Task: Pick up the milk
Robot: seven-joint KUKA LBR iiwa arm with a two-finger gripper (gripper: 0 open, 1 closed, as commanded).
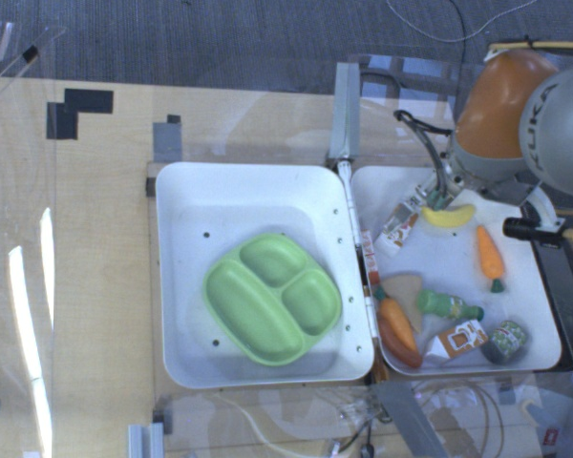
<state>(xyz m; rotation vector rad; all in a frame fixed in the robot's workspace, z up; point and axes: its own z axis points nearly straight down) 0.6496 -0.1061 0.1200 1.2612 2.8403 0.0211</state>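
Observation:
A small white and brown carton (401, 220), which looks like the milk, lies tilted at the upper left of the right bin (544, 351), close to the divider. My gripper (439, 197) hangs just right of and above the carton's upper end, over the left tip of a yellow banana (449, 217). I see nothing held in it. A second, orange and white carton (458, 339) lies near the bin's front edge.
The right bin also holds a carrot (490, 254), a green bottle (447, 304), a tan wedge (404, 287), a larger orange vegetable (398, 328) and a dark can (506, 340). A green divided plate (272, 297) lies in the left bin (186, 256).

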